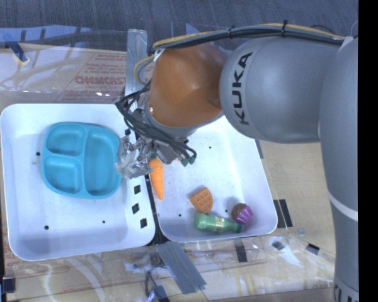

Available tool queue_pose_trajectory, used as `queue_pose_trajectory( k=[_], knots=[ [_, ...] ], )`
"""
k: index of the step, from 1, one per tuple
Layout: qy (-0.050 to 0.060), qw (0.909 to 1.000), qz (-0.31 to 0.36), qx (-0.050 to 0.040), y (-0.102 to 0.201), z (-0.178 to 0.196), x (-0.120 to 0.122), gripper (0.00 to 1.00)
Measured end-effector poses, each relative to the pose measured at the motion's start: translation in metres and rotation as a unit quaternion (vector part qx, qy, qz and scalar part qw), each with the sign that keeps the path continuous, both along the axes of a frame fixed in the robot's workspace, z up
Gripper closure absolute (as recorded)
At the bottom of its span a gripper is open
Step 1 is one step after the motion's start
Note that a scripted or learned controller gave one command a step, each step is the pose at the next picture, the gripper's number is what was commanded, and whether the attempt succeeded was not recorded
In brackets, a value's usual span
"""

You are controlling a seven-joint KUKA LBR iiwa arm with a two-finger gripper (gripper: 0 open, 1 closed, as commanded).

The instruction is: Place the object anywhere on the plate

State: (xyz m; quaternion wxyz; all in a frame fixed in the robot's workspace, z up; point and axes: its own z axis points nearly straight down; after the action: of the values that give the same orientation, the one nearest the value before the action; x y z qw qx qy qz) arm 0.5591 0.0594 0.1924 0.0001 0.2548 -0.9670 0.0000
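The grey, smooth-shelled arm (pixel 283 87) with its rounded orange band hangs over the seam between the two shallow white bins on the counter. Below the band, amid black cables, the metallic claw (pixel 133 159) sits just above the inner rim of the left bin (pixel 25 231). Whether it is spread or closed cannot be told; cables and glare hide it.

A tapered orange carrot (pixel 157 178), glossy like plastic, lies just beside the claw, its blunt top near the claw and its tip pointing toward the view's bottom, along the left wall of the right bin (pixel 252 168). I cannot tell whether the claw touches it.

The plate (pixel 82 160) is a light blue, rounded-corner tray with three moulded compartments, matte, resting in the left bin, its right edge close to the claw.

Lower in the right bin lie a ridged orange waffle-like piece (pixel 201 199), a green bottle-shaped toy (pixel 217 223) on its side, and a small purple rounded piece (pixel 242 214) touching its end.
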Motion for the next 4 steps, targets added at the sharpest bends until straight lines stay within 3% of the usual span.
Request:
queue_pose_trajectory(
  k=[1, 2, 3, 4],
  knots=[
    [-0.002, 0.9921, 0.125, 0.0007, 0.031, 0.000, 0.083, 1.00],
    [-0.002, 0.9921, 0.125, 0.0006, 0.031, 0.000, 0.083, 0.00],
    [-0.001, 0.9974, -0.073, -0.0003, 0.011, 0.077, 0.022, 0.00],
    [-0.003, 0.9483, -0.317, 0.0001, -0.067, 0.143, -0.038, 0.00]
  ],
)
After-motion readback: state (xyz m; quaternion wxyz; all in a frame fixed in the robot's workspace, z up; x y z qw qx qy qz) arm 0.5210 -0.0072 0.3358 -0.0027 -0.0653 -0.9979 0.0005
